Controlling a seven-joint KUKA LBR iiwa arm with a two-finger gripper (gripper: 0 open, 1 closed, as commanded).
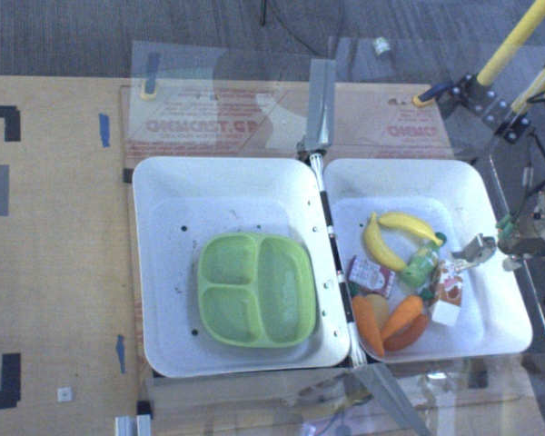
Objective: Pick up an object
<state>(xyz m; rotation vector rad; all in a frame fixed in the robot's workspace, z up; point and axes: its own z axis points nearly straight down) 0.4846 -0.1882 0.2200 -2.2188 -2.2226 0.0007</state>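
Along the near edge, a clear sheet with glare blurs whatever lies under it. In the right bin (501, 327), nearest you, two orange carrots (384, 323) lie side by side, touching, with a darker reddish piece partly hidden beneath them that you cannot identify. Just beyond them sit a small white and red carton (449, 296) and a dark red packet (372, 276), its print too small to read. Between these, a green item (421, 267) is jumbled in, its shape unclear. Beyond that lies a yellow banana (391, 239), curved, touching the green item.

The left bin (156, 243) holds a green divided tray (256, 289) lying flat, with three compartments.

The gripper (480, 247) sits low over the right side of the right bin, just beside the carton. It is small and blurred, so you cannot tell whether it is spread or closed, or whether it pinches anything. Farther off, yellow poles (520, 27) are cut off at the top right corner.
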